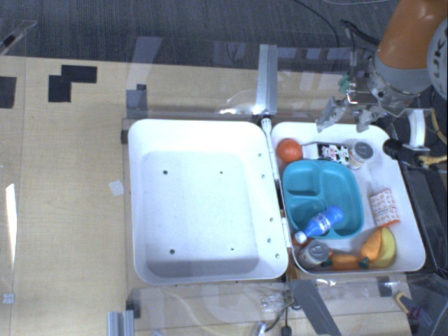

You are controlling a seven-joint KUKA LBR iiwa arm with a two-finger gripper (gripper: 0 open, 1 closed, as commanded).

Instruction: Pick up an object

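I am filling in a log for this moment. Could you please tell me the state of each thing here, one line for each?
Gripper: open, holding nothing, above the right bin's far edge.
Teal tray: flat in the right bin.
Blue bottle: lying on its side on the tray.
Banana: lying at the near corner.
Orange ball: resting beside the tray.

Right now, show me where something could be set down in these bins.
The left bin offers bare floor wall to wall. The right bin is crowded: teal tray with blue bottle, orange ball, banana, carrot. Only a narrow strip beside its right wall is free.
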